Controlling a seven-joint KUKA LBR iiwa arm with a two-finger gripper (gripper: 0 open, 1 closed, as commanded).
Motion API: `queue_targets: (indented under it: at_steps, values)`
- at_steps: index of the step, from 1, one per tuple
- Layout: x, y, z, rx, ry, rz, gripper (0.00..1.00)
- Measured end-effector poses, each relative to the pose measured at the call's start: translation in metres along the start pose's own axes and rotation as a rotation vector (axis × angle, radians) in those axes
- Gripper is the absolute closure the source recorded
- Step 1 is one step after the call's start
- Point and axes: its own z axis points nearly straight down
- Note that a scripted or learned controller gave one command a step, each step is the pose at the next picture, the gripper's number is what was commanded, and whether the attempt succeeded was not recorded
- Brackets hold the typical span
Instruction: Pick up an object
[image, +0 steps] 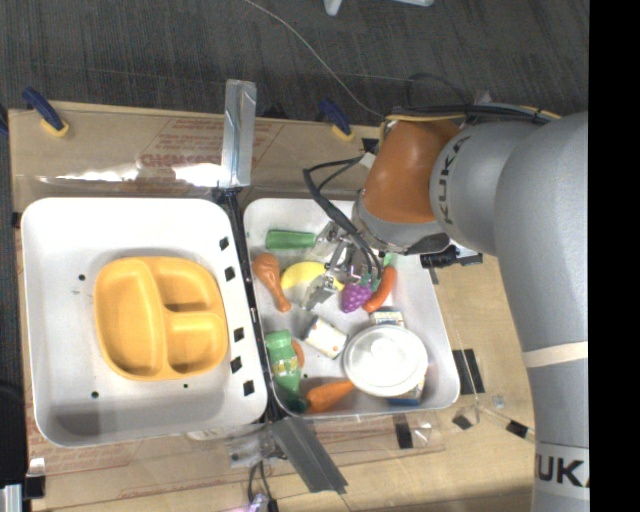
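hovering tool, fingers parted and empty, just above yellow lemon

So the left white bin just has a yellow divided tray sitting in the middle, three compartments as far as I can tell. Both bins sit on a brown cardboard sheet with red print on it (too faint to read). Blue clamps pin the sheet at the back edge, another one further right. A thin white cable runs across the dark carpet behind the bench.
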Motion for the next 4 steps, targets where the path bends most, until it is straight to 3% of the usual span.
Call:
queue_targets:
  at_steps: [1,2,3,4]
  values:
    - [0.015,0.037,-0.001,0.007,-0.006,0.803,0.0]
    - [0.015,0.041,-0.011,0.005,-0.003,0.794,1.0]
    - [0.015,0.041,-0.011,0.006,-0.002,0.793,0.0]
    - [0.046,0.012,0.001,0.003,0.001,0.851,0.0]
